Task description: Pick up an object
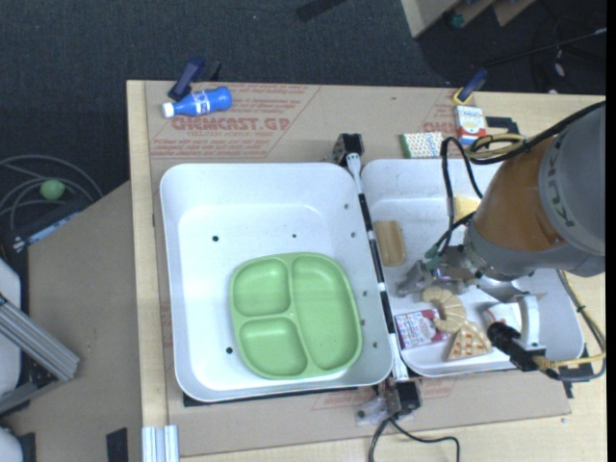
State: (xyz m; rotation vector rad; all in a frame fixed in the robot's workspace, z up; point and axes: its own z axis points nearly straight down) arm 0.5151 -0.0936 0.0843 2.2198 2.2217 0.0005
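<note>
Reaching in from the right, the arm (539, 200) hangs its gripper (433, 275) low in the right bin (404, 176), over small food-like items (448, 308) near the front edge; whether it grips anything I cannot tell. A green divided plate (293, 314) lies in the left bin (250, 195), toward its front.

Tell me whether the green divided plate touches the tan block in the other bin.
Apart. The camera view shows the green divided plate lying in the left bin and the tan block in the right bin, with the bins' rims between them.
</note>
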